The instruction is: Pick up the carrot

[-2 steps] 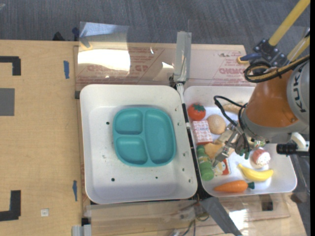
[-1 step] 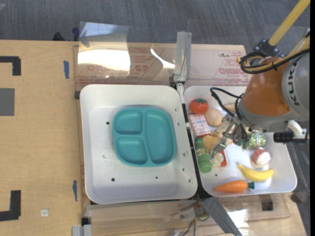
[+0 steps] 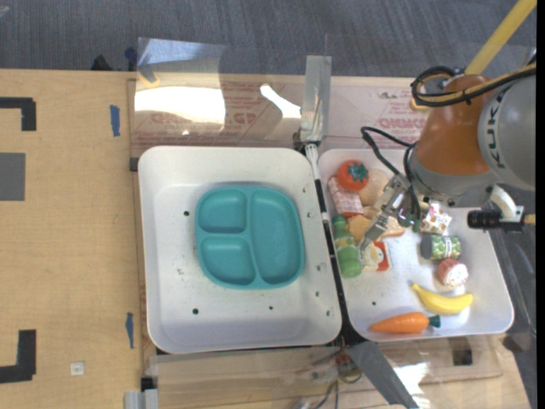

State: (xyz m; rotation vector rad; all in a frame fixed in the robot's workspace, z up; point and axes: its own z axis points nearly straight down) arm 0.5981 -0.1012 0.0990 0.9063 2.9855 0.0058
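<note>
Two white bins sit before you; nearest, the carrot [image 3: 400, 323] lies untouched at the right bin [image 3: 490, 309] front edge, beside a banana [image 3: 443, 300]. Farther back, your gripper [image 3: 381, 222] hangs slightly open and empty over the toy pile. You're still approaching: bring it forward, descend.

A robotics lab test station, seen from above. A grey industrial arm [image 3: 502, 135] with loose black cables [image 3: 387, 143] reaches over a plywood bench [image 3: 68, 228] bearing two shallow white bins [image 3: 162, 177]. Blue tape marks [image 3: 114, 119] and black corner markers [image 3: 21, 113] sit on the wood. Grey carpet [image 3: 255, 15] lies beyond.
</note>
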